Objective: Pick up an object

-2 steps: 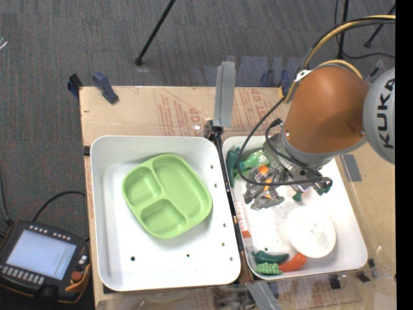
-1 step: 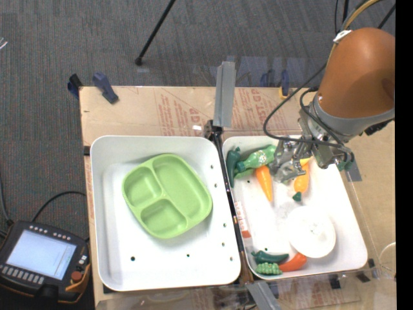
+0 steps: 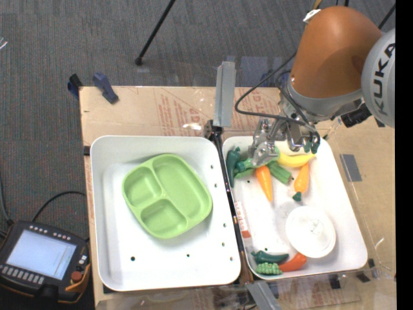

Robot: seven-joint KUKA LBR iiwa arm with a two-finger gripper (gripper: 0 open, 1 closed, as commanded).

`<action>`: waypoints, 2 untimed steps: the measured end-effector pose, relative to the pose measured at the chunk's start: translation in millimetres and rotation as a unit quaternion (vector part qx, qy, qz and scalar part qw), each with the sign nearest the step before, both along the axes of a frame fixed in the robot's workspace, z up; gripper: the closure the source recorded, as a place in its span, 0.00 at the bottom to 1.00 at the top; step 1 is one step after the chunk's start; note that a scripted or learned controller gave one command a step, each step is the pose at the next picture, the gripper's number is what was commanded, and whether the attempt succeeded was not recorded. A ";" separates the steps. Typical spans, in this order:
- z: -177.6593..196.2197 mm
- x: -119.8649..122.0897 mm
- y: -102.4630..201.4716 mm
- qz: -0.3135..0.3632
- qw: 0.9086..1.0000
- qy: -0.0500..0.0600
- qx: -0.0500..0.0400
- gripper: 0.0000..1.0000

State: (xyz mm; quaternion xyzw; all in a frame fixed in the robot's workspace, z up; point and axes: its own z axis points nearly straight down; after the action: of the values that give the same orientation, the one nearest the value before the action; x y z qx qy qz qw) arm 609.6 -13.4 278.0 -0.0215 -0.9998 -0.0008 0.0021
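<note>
A: Where is the gripper (image 3: 266, 148)?

B: In the upper right of the frame, low over the top end of the right bin (image 3: 342, 199), under the arm's orange band (image 3: 335, 44).

A: Is it clenched on anything?

B: I cannot tell. Its metal tip sits among the toys and the view does not settle that.

A: What lies there?

B: A carrot (image 3: 265, 181) just below the tip, a green vegetable (image 3: 240, 164) to its left, a banana (image 3: 295, 158) to its right, and a second carrot (image 3: 301, 178) lower right of the banana. They crowd together at the bin's upper end.

A: And lower down?

B: A white round lid (image 3: 311, 231) in the lower right part of that bin. Beside it at the bottom edge lie a dark green piece (image 3: 270, 258) and an orange pepper (image 3: 294, 262).

A: The left bin (image 3: 110, 250)?

B: It holds a green divided plate (image 3: 167, 195), lying flat near its middle.
</note>
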 end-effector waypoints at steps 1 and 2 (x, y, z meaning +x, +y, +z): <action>0.0 -0.1 0.0 0.000 1.000 0.000 0.000 0.00; -98.1 -28.4 -24.8 -0.017 1.000 0.006 0.000 0.00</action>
State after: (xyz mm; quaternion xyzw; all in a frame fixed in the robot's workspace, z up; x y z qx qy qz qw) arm 581.2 -38.2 179.9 -0.0387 -0.9992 -0.0008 0.0077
